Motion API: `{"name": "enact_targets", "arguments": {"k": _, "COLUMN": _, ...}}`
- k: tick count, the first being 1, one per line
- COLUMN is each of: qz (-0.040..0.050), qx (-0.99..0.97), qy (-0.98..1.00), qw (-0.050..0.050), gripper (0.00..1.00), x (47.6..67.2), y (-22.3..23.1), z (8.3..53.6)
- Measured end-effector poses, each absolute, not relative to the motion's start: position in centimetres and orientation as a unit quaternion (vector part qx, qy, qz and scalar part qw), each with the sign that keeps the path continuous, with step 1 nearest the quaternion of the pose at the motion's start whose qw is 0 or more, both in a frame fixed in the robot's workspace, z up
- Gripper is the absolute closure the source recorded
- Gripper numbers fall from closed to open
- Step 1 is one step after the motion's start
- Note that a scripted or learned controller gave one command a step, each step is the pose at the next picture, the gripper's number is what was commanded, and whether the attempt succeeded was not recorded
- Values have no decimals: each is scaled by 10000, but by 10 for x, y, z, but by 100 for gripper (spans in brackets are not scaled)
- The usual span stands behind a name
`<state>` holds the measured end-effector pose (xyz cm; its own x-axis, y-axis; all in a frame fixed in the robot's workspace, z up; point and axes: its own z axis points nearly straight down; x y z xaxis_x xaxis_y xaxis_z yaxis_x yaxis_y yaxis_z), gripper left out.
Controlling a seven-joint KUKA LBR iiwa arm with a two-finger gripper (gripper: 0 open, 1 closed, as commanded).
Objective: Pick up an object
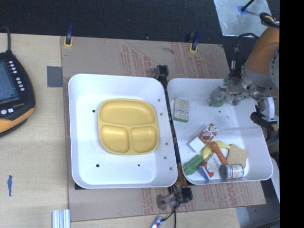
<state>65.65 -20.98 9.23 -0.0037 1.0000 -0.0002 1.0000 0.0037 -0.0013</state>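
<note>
- The grey two-finger end effector (219, 98) sits low in the far part of the right white bin (251, 127), over a small greenish object (216, 101); whether it pinches that object cannot be told.
- Toward the near corner lies a heap: a yellow banana (213, 149), an orange carrot (220, 151) with its long axis running diagonally, a green vegetable (192, 165), a small can (232, 171) lying on its side.
- A patterned packet (181, 110) lies by the left wall.
- The left white bin (85, 127) holds a yellow three-compartment plate (128, 126).
</note>
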Motion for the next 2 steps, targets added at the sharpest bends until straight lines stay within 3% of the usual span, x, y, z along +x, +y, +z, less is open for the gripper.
{"name": "enact_targets", "arguments": {"k": 2, "qz": 9, "qx": -7056, "qy": -7086, "qw": 19, "gripper": 0, "x": 656, "y": -195, "z": 92}}
